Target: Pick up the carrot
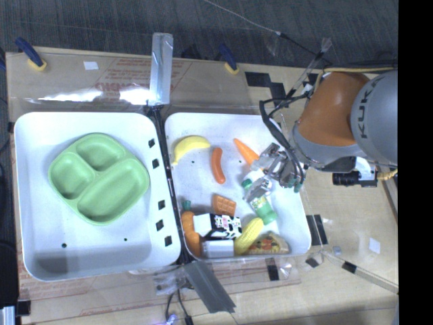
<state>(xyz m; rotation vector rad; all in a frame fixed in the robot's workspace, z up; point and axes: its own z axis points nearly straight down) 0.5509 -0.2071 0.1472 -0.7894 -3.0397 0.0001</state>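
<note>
Gripper (265, 175) hangs low over the right bin (203, 124), with a green bottle (262, 205) just beneath it; whether its fingers are spread or closed cannot be told. The carrot (245, 150) lies just up-left of it, apart. Farther left are a sausage (217, 165) and banana (189, 145). The left bin (34, 181) holds a green plate (98, 177).

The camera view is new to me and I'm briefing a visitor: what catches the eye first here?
First the grey arm with its orange band, reaching in from the right, its hand low over the right white bin. Next, that bin's bright toy food: a small orange carrot just left of the hand and a yellow banana by the bin's left wall. In the left white bin lies a pale green divided plate.
</note>
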